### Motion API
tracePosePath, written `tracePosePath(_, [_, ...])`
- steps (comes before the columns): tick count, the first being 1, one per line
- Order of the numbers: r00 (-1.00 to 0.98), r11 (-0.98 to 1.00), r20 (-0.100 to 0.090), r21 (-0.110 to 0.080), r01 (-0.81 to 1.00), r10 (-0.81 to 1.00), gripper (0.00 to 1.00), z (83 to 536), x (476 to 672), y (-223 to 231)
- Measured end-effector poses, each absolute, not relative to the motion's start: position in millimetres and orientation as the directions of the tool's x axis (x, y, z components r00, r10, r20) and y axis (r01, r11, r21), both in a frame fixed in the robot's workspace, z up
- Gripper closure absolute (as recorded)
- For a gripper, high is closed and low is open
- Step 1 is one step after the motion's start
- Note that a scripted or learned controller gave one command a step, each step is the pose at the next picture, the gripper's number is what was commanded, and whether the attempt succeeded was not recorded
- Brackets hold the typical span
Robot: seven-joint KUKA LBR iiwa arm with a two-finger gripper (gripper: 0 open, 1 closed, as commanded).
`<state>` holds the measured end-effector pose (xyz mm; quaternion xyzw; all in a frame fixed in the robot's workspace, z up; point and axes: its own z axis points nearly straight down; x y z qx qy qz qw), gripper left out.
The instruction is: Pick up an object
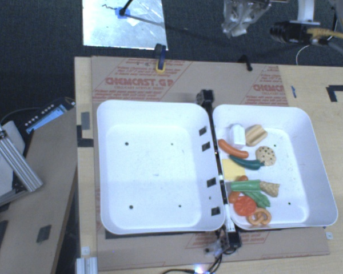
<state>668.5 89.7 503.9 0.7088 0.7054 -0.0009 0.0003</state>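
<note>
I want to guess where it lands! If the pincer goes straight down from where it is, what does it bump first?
Probably the brown board behind the right bin, not the toy food. The pincer hangs high beyond the bins, though depth is hard to judge.

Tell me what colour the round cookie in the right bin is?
Tan with dark specks; the cookie shows in the camera view.

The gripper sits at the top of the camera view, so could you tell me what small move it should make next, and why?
Probably carry the gripper forward and down toward the right bin. It hangs beyond the bench's far edge, well away from the toy food clustered along that bin's left side, such as the hot dog and the cookie.
</note>
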Motion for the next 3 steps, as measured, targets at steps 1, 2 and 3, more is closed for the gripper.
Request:
tracePosePath(1, [-0.004, 0.004, 0.001, 0.005, 1.000, 1.000, 1.00, 537, 657.7, 106])
tracePosePath(2, [0.001, -0.001, -0.001, 0.003, 1.000, 1.000, 1.00, 535, 668.7, 70])
tracePosePath(3, [0.004, -0.004, -0.002, -0.002, 1.000, 1.000, 1.00, 479, 668.2, 1])
